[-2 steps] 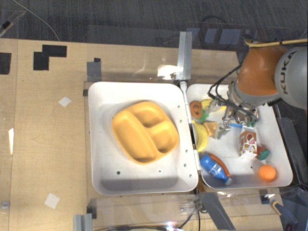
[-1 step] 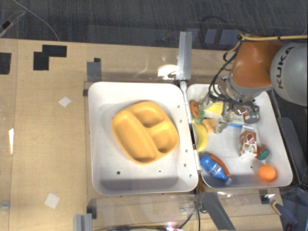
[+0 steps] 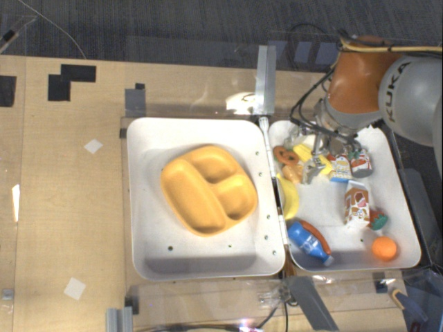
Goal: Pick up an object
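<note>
Grey arm with orange wrist band reaches into right white bin (image 3: pixel 408 220) from right; gripper (image 3: pixel 320 163) low over bin's upper left cluster. Finger state: cannot tell, nothing visibly held.

Directly under and beside tool: small yellow block (image 3: pixel 302 152), orange-brown ring-shaped piece (image 3: pixel 286 155), small red-white-blue carton (image 3: pixel 340 168). Likely target here, though which one is unclear.

Below tool: yellow banana (image 3: pixel 291 198), long axis running toward bin's near edge; further on, blue bottle with orange band (image 3: pixel 308 241). Lower right of tool: white-brown milk carton (image 3: pixel 356 205), orange ball (image 3: pixel 384 248).

Left white bin (image 3: pixel 149 254), well left of tool: yellow divided plastic tray (image 3: pixel 208 187).
</note>
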`<state>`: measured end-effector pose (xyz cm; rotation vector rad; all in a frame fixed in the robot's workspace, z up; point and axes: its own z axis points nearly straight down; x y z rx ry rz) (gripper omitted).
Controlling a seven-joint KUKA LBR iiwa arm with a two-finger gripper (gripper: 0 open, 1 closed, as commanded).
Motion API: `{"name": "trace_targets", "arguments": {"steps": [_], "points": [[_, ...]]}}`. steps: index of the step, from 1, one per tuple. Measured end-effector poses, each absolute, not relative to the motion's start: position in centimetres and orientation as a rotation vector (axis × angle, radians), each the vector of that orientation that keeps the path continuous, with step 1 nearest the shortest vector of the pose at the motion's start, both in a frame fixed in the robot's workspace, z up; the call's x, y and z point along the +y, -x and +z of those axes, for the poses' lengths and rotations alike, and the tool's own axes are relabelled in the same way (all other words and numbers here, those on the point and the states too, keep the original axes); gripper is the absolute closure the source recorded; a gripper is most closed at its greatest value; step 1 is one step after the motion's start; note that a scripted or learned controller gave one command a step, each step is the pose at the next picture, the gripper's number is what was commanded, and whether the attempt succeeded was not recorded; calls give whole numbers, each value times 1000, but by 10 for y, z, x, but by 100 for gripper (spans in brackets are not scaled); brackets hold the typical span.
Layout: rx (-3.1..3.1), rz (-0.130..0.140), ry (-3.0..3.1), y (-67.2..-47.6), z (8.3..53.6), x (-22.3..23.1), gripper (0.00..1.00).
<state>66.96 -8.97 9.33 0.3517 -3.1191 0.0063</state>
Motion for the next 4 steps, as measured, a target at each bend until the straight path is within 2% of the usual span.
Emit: {"name": "trace_targets", "arguments": {"steps": [1,2,3,4], "points": [[-3125,-5,-3,-668,93,-87,0],[-3142,1,-6,-672,109,-88,100],[-3107,-1,535,-670,89,-126,100],[-3122,-2,528,-674,104,-124,100]]}}
